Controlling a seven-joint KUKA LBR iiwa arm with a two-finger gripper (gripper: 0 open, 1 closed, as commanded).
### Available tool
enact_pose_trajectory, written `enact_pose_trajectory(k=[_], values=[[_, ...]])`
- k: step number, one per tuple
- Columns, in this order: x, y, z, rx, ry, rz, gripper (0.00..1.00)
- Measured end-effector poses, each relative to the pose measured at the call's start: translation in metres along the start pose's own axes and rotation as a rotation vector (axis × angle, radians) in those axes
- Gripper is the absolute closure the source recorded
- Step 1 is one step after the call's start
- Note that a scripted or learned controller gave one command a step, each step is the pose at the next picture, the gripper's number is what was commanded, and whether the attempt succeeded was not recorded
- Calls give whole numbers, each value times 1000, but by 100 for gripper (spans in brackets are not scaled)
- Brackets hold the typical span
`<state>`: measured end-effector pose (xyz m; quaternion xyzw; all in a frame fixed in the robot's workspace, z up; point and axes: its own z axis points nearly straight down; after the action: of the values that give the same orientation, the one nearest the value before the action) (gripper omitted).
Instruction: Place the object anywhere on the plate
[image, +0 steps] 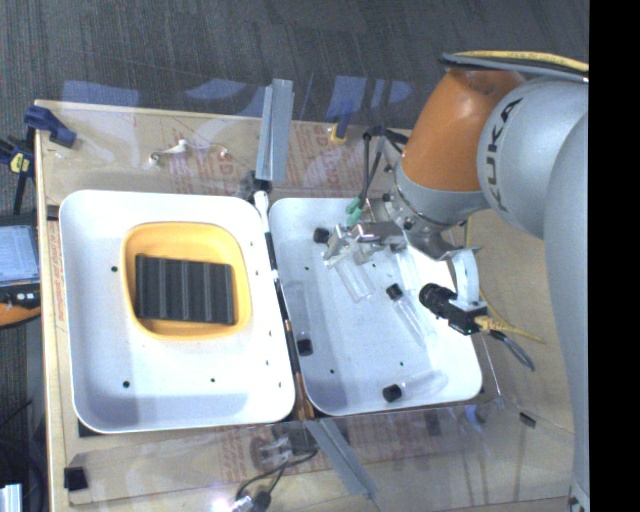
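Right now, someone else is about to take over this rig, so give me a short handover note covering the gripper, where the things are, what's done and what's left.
Gripper: low over the upper part of the right bin; whether its fingers are open or shut cannot be told, and nothing is visibly held.
Plate: yellow, with a dark ribbed insert, in the left bin; no object shows on it.
Objects: several clear tubes with dark caps lie in the right bin, one near the bottom edge, one mid-bin.
Done: nothing placed yet.
Left: grasp one tube, carry it across to the left bin, set it on the plate.
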<state>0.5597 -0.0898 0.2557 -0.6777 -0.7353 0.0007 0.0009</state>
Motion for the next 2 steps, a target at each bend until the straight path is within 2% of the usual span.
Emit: enact_pose_trajectory(k=[1,2], values=[[32,56,34,1,1,-77,100],[43,48,65,2,1,-261,100]])
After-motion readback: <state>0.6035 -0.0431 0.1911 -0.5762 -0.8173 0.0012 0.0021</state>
